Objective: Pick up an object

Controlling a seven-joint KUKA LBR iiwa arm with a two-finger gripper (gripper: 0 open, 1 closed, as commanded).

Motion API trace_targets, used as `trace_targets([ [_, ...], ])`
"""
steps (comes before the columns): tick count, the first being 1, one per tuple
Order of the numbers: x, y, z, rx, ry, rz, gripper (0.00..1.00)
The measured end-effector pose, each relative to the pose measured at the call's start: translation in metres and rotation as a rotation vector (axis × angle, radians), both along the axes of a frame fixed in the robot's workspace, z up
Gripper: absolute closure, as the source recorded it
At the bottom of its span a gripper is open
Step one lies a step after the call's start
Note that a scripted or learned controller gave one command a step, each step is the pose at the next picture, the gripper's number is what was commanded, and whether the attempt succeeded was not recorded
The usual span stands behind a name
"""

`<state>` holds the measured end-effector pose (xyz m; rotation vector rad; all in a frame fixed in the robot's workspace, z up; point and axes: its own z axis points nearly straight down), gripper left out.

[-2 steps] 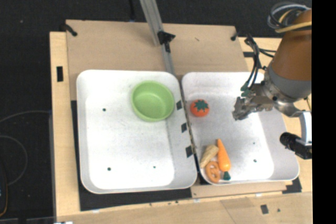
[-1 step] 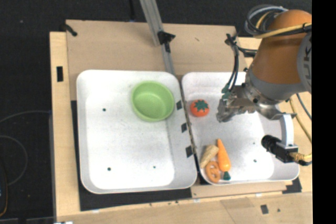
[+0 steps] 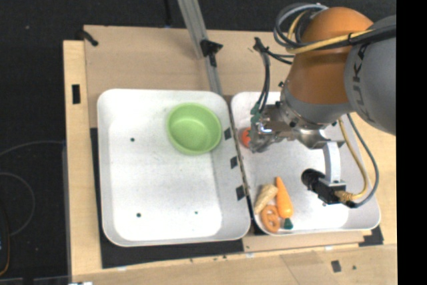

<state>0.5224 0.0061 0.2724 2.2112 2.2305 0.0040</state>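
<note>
My gripper hangs low over the near-left part of the right bin, under the orange wrist band. A small red-orange object shows right beside the gripper's left side, against the bin's left wall. Whether it sits between the fingers is hidden by the gripper body. Toward the front of the right bin lie a carrot, a pale beige piece and an orange round slice, bunched together. A green bowl sits in the left bin's back right part.
The left bin lies to the left, its wall touching the right bin's. A grey metal pole slants from the top down to the bins' junction. A black fitting with cables hangs over the right bin's right side.
</note>
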Motion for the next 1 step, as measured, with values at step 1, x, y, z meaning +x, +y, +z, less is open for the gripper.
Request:
trace_targets([
  [1,0.0120,0.0511,-0.0155,-0.001,0.001,-0.002,1.00],
])
